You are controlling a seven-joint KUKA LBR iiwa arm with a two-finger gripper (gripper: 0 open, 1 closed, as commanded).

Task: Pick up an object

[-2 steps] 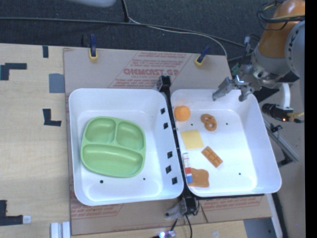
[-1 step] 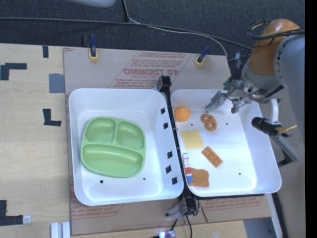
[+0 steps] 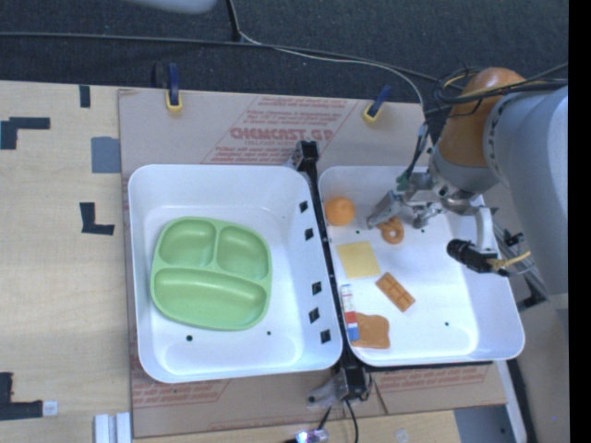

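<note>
Camera view shows the gripper [image 3: 395, 212] low in the right bin [image 3: 462, 340], fingers apparently spread, right over a small brown ring [image 3: 392, 233]; whether it grips the ring is unclear. An orange ball [image 3: 340, 211] lies near, a yellow square [image 3: 358, 259] and a waffle piece [image 3: 394, 292] farther off. The left bin [image 3: 148, 340] holds a green plate [image 3: 211, 273].

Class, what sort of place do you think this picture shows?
Probably a robotics lab bench: a robot arm reaches over two white bins, cardboard base clamped down, with a green divided plate and toy food.
</note>
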